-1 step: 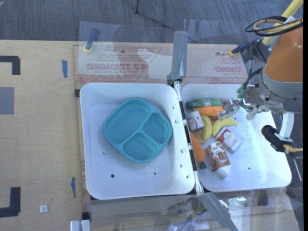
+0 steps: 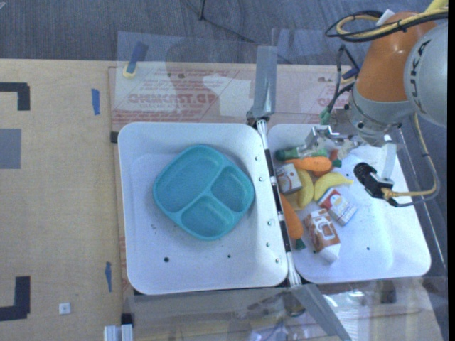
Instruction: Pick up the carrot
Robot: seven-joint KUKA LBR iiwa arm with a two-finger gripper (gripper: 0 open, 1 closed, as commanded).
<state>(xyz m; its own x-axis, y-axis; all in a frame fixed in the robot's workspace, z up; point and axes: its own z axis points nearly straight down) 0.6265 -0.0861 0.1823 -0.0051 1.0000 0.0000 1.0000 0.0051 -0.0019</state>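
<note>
A teal divided plate (image 2: pixel 204 191) lies in the left bin (image 2: pixel 142 261); bananas (image 2: pixel 321 185) and what look like small cartons (image 2: pixel 322 231) crowd the right bin (image 2: pixel 398 254).

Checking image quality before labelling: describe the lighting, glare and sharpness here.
Camera view: even, soft light with faint shadows; pale glare on the clear sheet behind the bins; teal plate crisp; the gripper and small items near the carrot slightly soft.
</note>
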